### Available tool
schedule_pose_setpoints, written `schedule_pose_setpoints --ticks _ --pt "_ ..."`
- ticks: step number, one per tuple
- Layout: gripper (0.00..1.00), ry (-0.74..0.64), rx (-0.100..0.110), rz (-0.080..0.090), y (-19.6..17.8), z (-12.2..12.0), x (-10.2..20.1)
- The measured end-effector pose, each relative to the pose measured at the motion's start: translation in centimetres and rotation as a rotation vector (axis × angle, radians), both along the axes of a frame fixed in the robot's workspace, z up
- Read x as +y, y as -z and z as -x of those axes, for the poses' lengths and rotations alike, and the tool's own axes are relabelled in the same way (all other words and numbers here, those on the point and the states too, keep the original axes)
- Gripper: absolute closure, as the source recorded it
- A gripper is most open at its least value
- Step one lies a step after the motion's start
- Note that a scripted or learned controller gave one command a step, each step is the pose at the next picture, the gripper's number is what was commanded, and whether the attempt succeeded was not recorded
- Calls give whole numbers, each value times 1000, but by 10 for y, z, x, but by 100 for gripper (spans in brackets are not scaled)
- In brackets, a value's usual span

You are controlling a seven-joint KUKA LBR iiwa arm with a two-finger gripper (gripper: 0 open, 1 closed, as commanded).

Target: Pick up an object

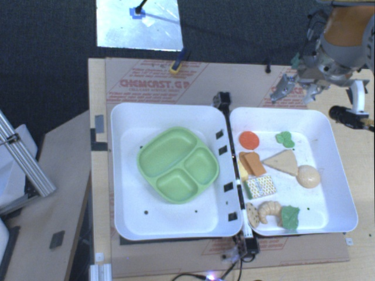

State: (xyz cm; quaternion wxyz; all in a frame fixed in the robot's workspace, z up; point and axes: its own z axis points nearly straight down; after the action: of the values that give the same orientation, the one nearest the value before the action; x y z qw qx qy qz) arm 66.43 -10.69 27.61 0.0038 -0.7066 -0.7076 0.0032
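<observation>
The right bin holds several toy foods: a red round slice, a small green piece, an orange block, a tan wedge, a beige ball, a speckled square, a tan croissant shape, a cookie and a green leafy piece. My gripper hangs beyond the far edge of the right bin, above the bench, well away from all the foods. Nothing is between its fingers.
A green divided plate lies in the left bin. A black divider with clips runs between the bins. A shiny metal sheet lies at the back. The arm's orange band is at the top right.
</observation>
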Motion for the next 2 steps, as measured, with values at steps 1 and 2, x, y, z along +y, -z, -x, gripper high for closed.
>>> schedule_pose_setpoints --ticks 1,2 --pt "0 -2 -12 1 -8 -1 0" --pt "0 0 -12 2 32 2 2"
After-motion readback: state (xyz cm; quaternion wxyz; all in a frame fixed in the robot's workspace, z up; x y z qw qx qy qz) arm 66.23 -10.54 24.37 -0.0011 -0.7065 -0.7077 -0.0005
